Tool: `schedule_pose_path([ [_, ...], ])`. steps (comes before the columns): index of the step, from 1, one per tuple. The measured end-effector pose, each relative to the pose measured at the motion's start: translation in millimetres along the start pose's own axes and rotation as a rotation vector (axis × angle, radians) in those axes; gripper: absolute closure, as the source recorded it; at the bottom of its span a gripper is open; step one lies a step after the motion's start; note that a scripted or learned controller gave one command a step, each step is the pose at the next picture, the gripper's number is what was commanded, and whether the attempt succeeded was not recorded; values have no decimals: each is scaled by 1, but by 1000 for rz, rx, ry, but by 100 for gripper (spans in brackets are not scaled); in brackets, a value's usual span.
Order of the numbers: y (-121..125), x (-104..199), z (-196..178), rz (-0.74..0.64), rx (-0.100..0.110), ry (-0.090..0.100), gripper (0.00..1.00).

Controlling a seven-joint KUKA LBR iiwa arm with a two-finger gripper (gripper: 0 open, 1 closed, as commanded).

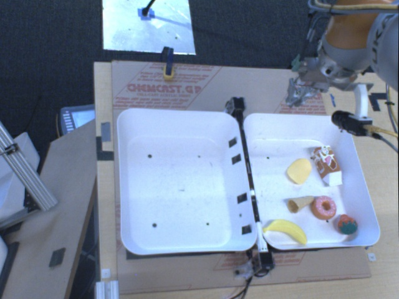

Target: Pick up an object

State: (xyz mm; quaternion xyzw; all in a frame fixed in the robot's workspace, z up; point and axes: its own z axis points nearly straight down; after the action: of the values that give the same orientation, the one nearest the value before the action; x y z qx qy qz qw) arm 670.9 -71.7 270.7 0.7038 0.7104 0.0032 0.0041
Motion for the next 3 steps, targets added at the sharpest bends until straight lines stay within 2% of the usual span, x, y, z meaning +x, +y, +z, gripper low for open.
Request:
schedule_pose_path([
  [1,0,0,0,0,1,0,0],
  [2,1,0,-11,-3,-3,0,100],
  [3,1,0,-11,-3,-2,-1,0],
])
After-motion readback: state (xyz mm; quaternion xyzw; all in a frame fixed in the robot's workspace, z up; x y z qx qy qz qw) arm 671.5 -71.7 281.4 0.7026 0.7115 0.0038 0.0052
